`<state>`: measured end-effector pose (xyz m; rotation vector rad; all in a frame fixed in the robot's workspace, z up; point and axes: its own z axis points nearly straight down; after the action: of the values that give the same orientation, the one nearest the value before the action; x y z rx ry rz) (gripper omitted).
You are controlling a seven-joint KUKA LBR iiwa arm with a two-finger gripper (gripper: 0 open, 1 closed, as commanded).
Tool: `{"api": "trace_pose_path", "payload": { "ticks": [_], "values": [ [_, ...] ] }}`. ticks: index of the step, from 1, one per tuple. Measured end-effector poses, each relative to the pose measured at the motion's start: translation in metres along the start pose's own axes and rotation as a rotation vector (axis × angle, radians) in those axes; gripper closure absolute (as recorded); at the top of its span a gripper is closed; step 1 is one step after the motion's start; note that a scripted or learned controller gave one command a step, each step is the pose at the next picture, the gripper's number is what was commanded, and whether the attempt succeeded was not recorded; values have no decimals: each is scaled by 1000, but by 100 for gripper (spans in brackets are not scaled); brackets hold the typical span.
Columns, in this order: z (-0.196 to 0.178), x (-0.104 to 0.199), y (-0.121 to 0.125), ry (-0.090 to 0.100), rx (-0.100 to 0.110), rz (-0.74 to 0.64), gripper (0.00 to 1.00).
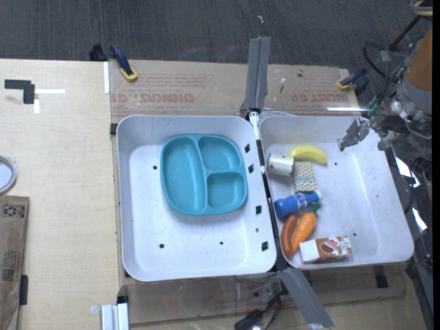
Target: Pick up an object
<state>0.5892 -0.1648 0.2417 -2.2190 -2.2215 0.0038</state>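
Observation:
The right bin (375, 205) holds several objects along its left side. A yellow banana (308, 155) lies beside a silver can (280, 164), with a patterned packet (304, 177) just below them. Further down are a blue bottle (297, 203), an orange carrot (304, 229) and a small brown-and-white carton (326, 249). My gripper (353, 133) hangs over the bin's upper right part, to the right of the banana and apart from every object. Nothing is visibly held in it.
The left bin (134, 212) holds a blue divided plate (204, 174). A grey post (258, 74) rises between the bins at the back. Clamps (124, 63) sit on the cardboard behind. A tape roll (4, 175) and a brown bag (11, 253) lie at far left.

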Motion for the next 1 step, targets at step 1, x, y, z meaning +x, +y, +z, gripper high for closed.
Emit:
{"api": "trace_pose_path", "payload": {
  "ticks": [1],
  "values": [
    [146, 40, 59, 0, -3, -104, 0]
  ]
}}
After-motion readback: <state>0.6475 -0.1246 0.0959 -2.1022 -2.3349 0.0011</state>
